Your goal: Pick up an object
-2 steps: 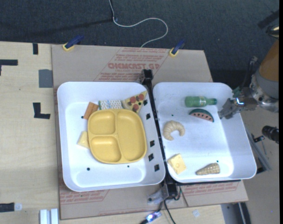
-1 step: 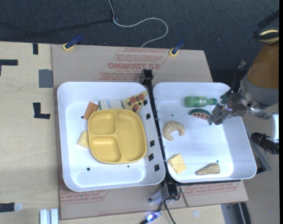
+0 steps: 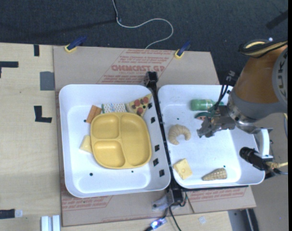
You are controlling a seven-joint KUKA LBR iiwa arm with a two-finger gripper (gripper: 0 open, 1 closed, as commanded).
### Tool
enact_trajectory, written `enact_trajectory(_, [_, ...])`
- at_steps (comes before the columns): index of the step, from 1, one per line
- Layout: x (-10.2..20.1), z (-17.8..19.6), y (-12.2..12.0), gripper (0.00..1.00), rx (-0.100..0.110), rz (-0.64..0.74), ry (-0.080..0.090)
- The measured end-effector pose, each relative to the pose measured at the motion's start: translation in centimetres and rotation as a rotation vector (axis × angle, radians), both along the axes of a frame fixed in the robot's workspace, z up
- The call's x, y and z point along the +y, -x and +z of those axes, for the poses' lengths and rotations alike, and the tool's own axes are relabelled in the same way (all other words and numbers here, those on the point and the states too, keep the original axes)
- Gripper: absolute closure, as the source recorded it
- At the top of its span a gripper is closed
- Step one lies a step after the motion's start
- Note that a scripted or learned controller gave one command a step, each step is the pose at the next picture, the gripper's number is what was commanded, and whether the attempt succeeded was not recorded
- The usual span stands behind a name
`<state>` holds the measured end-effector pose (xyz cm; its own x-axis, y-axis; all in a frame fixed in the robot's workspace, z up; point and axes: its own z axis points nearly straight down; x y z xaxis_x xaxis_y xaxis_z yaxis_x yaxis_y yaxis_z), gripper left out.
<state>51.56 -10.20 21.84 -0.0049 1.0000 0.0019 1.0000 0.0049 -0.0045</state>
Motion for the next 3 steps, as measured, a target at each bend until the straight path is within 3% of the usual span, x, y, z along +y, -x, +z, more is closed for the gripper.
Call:
enact_trajectory(1, [5.0,0.9,1.5,1.00,-0.002,0.002,0.000])
enact_trajectory(2, [3.4,-0.5,1.9,1.00,0.000,-0.006,0.003])
enact_trajectory(3, [4.0,-0.4,1.6,1.00,-0.002,-0.003,0.002])
